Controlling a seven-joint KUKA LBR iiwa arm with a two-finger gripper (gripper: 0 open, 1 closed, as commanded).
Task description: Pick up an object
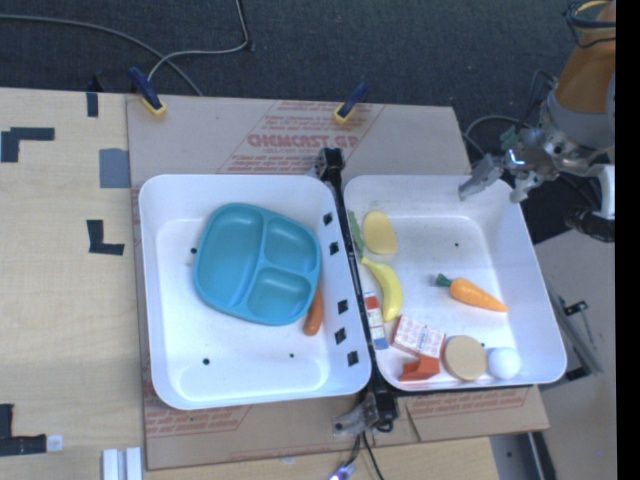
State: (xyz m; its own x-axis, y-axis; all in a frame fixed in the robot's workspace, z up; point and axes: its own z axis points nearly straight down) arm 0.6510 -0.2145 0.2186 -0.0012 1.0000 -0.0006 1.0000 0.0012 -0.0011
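White plastic, shallow and square, makes up the two bins side by side on a cardboard sheet; the left bin (165, 268) holds a light-blue sectioned plastic plate (257, 263), tilted a little, with a small orange carrot-like piece (314, 318) just beside its lower right edge; the right bin (520, 258) holds the rest of the toy food; a pale yellow rounded piece (379, 233) lies near the dividing wall, with a yellow plastic banana (386, 286) just below it; an orange toy carrot with a green top (472, 292) lies alone toward the middle right; along the near edge sit a small red-and-white printed box (419, 338), a red-orange flat piece (420, 369), a tan round disc (464, 358) and a white ball (504, 363), close together, the disc touching the ball; the grey two-finger gripper (492, 180) hangs over the far right corner of the right bin, above its rim, its fingers spread apart with nothing between them; it is well apart from every toy; the arm's orange band (590, 68) shows at the upper right; two blue-and-yellow clamps (147, 90) pin the cardboard's far edge.
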